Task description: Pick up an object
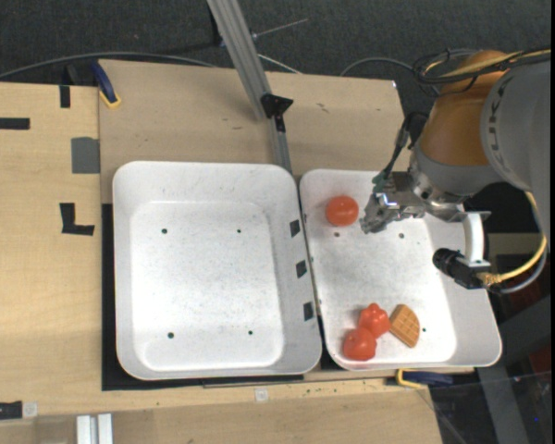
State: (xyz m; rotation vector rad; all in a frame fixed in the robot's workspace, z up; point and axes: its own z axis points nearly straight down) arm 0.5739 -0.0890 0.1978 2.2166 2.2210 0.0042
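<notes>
Where the right bin comes nearest to the camera, three small things lie close together: a red round piece, a red pepper-like piece touching it, and an orange waffle-like piece just beside them. Further back in the same bin, an orange-red ball rests near the wall that meets the left bin. The gripper hangs just to the right of this ball, apart from it, and nothing is seen between its fingers; whether they are open or closed, I cannot tell. Behind the bins, a grey metal bar slants over the wooden worktop.
</notes>
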